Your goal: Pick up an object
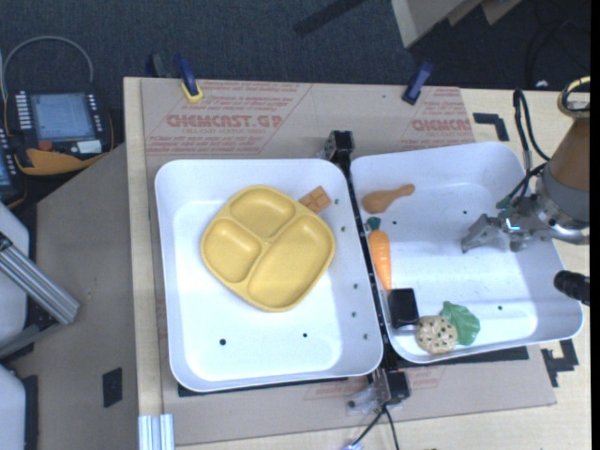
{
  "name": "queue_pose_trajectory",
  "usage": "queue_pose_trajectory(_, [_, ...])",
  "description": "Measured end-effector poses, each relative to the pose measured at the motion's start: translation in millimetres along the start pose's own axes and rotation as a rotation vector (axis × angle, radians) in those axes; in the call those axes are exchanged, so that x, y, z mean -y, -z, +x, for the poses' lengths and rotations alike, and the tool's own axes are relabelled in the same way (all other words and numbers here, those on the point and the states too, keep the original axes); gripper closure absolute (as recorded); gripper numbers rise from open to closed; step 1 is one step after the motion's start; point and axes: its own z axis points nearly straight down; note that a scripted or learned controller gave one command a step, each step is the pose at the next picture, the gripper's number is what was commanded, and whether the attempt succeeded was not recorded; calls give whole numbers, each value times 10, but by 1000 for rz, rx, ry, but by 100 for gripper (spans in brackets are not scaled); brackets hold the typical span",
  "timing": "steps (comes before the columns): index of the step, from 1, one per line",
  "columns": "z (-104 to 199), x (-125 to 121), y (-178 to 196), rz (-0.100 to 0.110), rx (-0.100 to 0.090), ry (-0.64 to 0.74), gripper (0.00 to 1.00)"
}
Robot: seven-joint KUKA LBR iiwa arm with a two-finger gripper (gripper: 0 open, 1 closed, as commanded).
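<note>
Arm entering from the right edge, its grey wrist tilted down over the right bin (525, 172), with the orange band partly visible at the upper right. Gripper (476, 240) positioned above the bin's bare floor, right of centre; its two fingers (483, 223) are spread apart with nothing between them. Right bin contents lie along its left wall and lower edge, well apart from the gripper: a tan drumstick-shaped toy (387, 198) near the top, an orange carrot (379, 259) below it lying lengthwise beside the wall, a small black block (403, 307) just below the carrot, and, at the lower edge, a round speckled cookie (433, 335) touching a green leafy piece (461, 321). Left bin (178, 279) holding a yellow divided plate (269, 247) with three compartments, set toward the upper half; a small brown block (316, 199) rests just beside the plate's upper right rim.
</note>
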Motion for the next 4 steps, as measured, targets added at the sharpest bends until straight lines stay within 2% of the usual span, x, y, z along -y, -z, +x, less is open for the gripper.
queue_pose_trajectory(1, [-2,-24,-459,-3,-1,1,0])
queue_pose_trajectory(2, [2,-72,-294,-19,2,2,100])
queue_pose_trajectory(3, [50,-143,169,-8,3,2,100])
queue_pose_trajectory(4, [26,-105,611,-7,3,1,100])
